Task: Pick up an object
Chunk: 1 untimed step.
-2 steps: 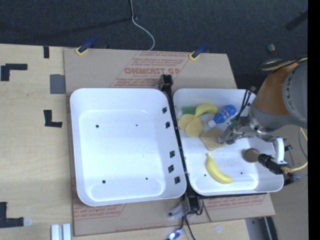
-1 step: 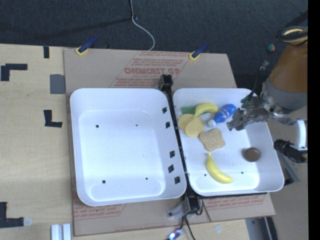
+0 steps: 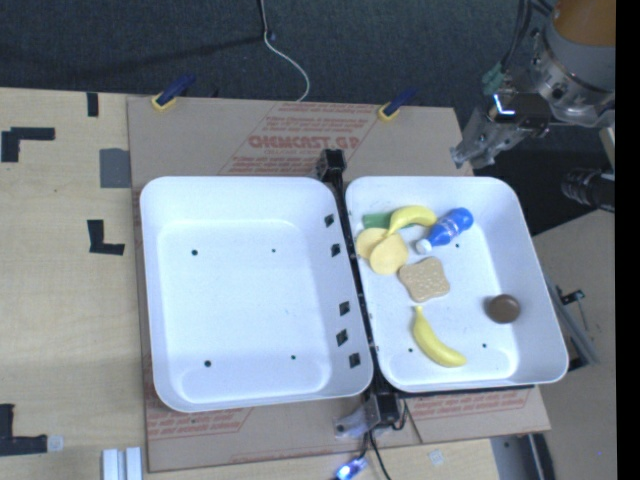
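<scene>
The gripper (image 3: 478, 148) is seen raised at the upper right, beyond the far right corner of the right bin (image 3: 530, 258) and above the bench; nothing is seen between its fingers, and nothing is carried; whether the fingers are spread or closed cannot be told, since they are small and blurred against the dark ground. The arm's orange band (image 3: 590, 3) is caught at the top right edge.

All the objects are found in the right bin; a curved banana (image 3: 410, 218) is laid near the far left of it, touching a green piece (image 3: 376, 219) tucked against the bin's left wall; two yellow round pieces (image 3: 383, 251) are set just beside the banana, overlapping one another; a blue bottle with a white cap (image 3: 446, 228) is laid tilted to the right of the banana, close against it; a tan slice of bread (image 3: 427, 281) is placed near the middle, touching the lower yellow round; a second banana (image 3: 436, 343) is laid nearer the front; a brown ball (image 3: 503, 309) is set apart by the right wall.

The left bin (image 3: 170, 298) is seen beside it, the two bins meeting along a row of black clips (image 3: 345, 308); both are borne on a cardboard sheet (image 3: 300, 138).
</scene>
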Motion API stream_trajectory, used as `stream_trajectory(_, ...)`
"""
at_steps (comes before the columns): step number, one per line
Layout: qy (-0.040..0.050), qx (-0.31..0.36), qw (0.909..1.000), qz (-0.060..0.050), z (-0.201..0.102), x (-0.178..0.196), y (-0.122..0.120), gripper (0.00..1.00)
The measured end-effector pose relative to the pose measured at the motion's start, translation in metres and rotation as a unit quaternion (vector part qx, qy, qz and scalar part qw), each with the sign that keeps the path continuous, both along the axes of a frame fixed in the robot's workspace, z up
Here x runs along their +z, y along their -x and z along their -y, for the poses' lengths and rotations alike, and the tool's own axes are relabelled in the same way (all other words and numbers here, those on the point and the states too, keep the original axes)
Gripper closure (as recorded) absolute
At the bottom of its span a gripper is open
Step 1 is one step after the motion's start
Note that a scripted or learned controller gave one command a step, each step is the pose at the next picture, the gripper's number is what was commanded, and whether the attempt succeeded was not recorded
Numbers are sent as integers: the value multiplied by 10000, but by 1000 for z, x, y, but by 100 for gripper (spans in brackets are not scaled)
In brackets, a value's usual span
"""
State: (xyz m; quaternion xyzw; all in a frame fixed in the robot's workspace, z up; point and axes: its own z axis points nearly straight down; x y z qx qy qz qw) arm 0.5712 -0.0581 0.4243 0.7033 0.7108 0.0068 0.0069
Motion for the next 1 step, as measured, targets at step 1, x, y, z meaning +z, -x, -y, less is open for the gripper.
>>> stream_trajectory(1, -11, 9, 10000, -24, -104, 118, -28, 100)
